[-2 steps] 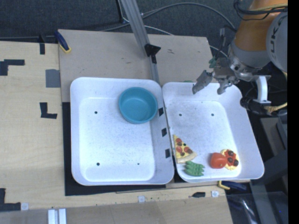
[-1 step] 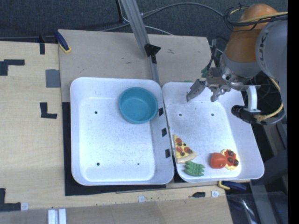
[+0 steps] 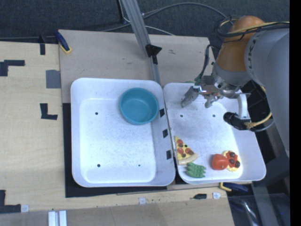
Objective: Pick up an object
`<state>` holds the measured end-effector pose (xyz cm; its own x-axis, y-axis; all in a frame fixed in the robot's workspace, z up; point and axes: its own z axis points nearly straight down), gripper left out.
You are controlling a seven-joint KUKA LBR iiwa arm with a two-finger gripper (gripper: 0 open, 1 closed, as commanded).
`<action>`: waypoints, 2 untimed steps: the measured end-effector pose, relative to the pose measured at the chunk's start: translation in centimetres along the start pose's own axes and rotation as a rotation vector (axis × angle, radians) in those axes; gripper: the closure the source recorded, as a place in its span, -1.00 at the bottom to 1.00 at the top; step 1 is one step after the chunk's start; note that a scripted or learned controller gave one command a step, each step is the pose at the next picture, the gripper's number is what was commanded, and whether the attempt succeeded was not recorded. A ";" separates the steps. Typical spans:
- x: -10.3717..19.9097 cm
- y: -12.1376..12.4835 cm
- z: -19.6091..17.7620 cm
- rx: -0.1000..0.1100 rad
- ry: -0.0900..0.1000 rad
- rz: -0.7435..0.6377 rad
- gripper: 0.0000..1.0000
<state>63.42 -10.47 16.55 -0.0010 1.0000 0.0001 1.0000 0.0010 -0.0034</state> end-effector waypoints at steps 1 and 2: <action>-0.3 0.5 6.0 0.001 0.000 0.000 -1.00; -0.3 0.6 4.7 -0.003 0.000 0.000 1.00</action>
<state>64.02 -10.77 11.81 -0.0013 1.0000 0.0000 1.0000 0.0013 -0.0007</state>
